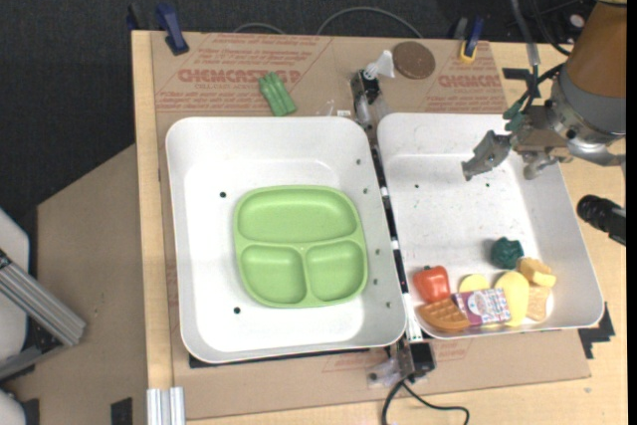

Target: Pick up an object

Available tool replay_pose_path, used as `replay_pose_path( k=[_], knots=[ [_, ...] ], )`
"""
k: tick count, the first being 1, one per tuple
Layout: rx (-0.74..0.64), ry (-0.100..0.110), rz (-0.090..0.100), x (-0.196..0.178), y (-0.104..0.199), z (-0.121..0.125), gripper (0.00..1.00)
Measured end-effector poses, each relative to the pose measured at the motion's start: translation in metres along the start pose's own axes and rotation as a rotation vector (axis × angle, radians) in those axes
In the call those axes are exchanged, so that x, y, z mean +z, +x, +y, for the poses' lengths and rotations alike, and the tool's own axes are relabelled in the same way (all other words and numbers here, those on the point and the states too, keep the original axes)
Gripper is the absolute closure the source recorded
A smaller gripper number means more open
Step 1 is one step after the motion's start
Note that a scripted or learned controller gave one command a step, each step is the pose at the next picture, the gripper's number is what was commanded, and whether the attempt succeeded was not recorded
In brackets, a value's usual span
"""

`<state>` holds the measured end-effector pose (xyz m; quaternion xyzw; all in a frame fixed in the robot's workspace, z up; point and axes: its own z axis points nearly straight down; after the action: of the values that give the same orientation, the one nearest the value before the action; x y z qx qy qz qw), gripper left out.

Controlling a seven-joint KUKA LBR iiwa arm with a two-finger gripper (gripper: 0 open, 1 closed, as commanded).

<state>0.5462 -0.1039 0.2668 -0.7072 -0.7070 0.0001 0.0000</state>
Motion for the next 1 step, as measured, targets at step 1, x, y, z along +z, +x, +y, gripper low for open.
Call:
replay_pose_path(
  k=[1],
  knots=[
    [0.005,0.009,0.001,0.0984,-0.0541,-0.0097,0.00]
  ],
)
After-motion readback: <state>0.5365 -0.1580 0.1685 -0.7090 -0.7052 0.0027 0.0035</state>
